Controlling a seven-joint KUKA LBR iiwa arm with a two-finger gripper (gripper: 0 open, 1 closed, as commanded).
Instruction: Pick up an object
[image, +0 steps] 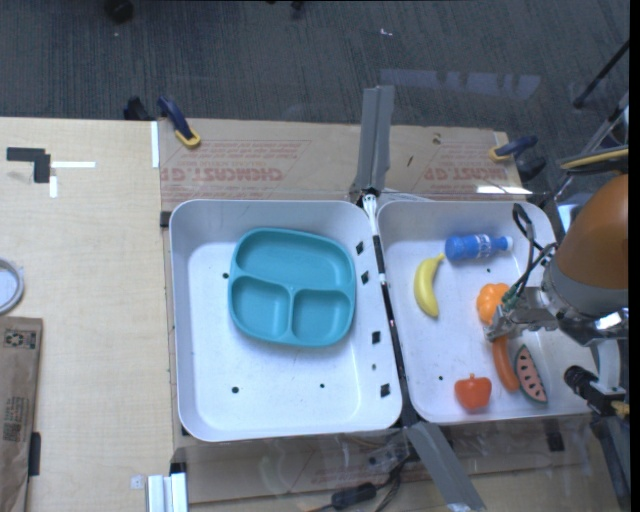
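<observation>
Claw over right bin – grip state cannot be determined.

My claw (503, 322) sits low in the right bin (440, 395), at the orange fruit (490, 299) and carrot (504, 365). Watermelon slice (531, 374) just beside; red pepper (473, 392), banana (429, 285) and blue bottle (474, 246) lie apart. Left bin (200, 400) holds 1 teal divided plate (293, 287).

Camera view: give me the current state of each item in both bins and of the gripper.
Teal divided plate: flat in the left bin, nothing on it.
Blue bottle: lying on its side, right bin.
Banana: lying flat, apart from the bottle.
Orange: beside the gripper.
Carrot: lying below the gripper.
Watermelon slice: lying flat beside the carrot.
Red pepper: resting alone.
Gripper: low over the right bin.
</observation>
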